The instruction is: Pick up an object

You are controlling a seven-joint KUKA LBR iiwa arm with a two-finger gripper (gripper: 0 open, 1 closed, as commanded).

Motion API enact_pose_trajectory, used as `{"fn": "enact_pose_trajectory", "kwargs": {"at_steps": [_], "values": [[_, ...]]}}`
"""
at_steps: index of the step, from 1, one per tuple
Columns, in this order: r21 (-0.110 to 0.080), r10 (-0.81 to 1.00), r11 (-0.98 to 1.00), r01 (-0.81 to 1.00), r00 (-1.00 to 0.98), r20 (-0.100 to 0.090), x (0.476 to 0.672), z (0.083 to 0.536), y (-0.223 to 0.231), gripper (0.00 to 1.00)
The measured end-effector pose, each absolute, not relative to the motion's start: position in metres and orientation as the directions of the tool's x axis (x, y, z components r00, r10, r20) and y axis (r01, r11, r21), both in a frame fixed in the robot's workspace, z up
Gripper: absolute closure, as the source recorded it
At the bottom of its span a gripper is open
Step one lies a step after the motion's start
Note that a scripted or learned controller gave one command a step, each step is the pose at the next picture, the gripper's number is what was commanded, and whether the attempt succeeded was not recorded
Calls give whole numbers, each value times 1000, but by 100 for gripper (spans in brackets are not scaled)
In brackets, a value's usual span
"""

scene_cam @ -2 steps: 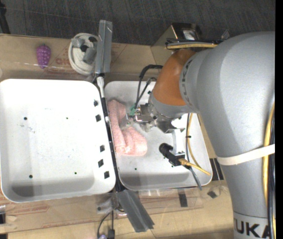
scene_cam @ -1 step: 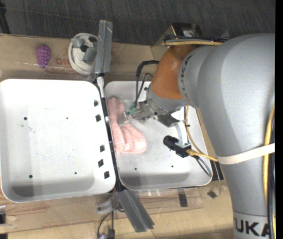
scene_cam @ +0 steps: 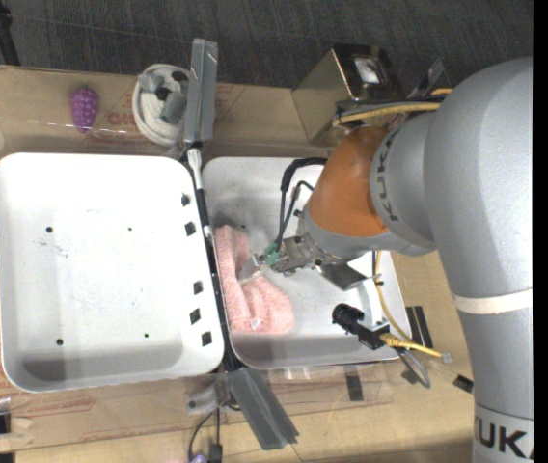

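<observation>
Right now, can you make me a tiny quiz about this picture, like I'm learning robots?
1. True or false: the pink fluffy cloth lies in the left bin.
2. Which is on the cardboard above the bins? A) purple grape bunch B) red ball C) blue cup
3. Fill in: the pincer sits over the ____ bin, close to the cloth.

Key: 1 false, it lies in the right bin. 2 A. 3 right.
</observation>
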State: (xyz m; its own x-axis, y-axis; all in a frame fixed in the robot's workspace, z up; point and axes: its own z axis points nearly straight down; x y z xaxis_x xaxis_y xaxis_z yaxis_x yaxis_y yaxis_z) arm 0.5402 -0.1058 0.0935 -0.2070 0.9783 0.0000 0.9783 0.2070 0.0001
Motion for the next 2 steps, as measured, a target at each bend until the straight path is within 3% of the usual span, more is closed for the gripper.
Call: {"fn": "enact_pose_trajectory", "kwargs": {"at_steps": [1, 2], "values": [[1, 987, 163, 987, -163, -1, 590, 93, -106, 0], [2, 949, 316, 949, -316, -1, 539, 94, -108, 0]]}}
